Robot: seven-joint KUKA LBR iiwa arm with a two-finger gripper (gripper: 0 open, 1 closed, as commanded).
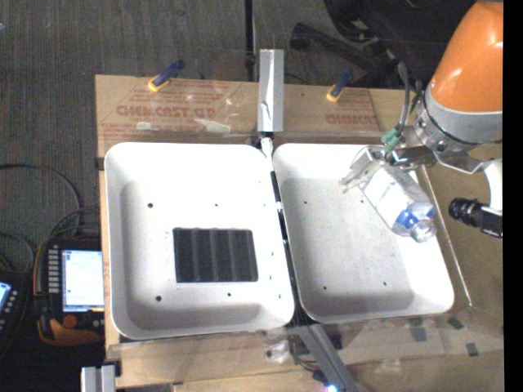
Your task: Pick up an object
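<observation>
Left bin (122,219): it holds a dark ribbed tray (215,255), which lies flat near the middle of the floor. This tray looks stiff and low, so there is little edge to pinch from above.

Divider (278,194): the two bins touch along this line, and a grey strip (270,88) stands behind it on the board.

Right bin (343,260): its floor is bare in the front and left part. The bottle lies in the back right part, near the right wall.

Bottle (399,202): a clear plastic bottle on its side, tilted, with a blue label toward its lower right end. I judge it light and probably empty. The wall is thin, so it will give under pressure, and the smooth round surface can slip or roll away from the fingers.

Where to hold: I would take it across the body, near the middle, with the fingers closing across the width. The ends look less safe, because the shape narrows there.

Gripper (372,163): it is above the upper left end of the bottle, touching it or just above it; I cannot tell which. Whether it is released or clenched I cannot tell, and I do not see the bottle between the fingers.

Arm (466,64): it reaches in from the right, with the orange band above the wrist.
</observation>
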